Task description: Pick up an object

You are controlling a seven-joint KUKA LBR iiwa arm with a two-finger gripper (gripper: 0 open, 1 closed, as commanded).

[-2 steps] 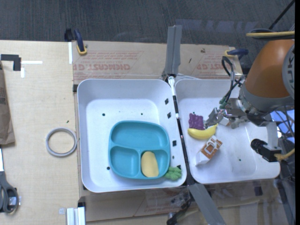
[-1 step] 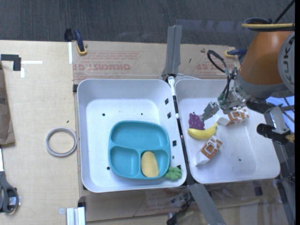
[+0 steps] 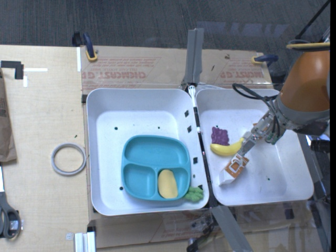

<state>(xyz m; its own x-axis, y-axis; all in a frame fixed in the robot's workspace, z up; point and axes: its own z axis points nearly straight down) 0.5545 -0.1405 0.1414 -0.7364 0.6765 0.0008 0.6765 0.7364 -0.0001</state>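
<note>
In the right bin (image 3: 286, 185) a yellow banana (image 3: 224, 149) lies near the left wall, with a purple bunch of grapes (image 3: 220, 136) just behind it. An orange and white packet (image 3: 235, 167) rests in front of the banana. My gripper (image 3: 247, 143) reaches in from the right and hangs low at the banana's right tip, just above the packet. The wrist and the steep angle hide its tips. Nothing is visibly lifted off the bin floor.
The left bin (image 3: 105, 135) holds a blue divided plate (image 3: 152, 154) with a yellow oval item (image 3: 168, 184) in one section and a green item (image 3: 194, 194) beside its corner. A tape ring (image 3: 69, 158) and scissors (image 3: 8, 220) lie on the bench at left.
</note>
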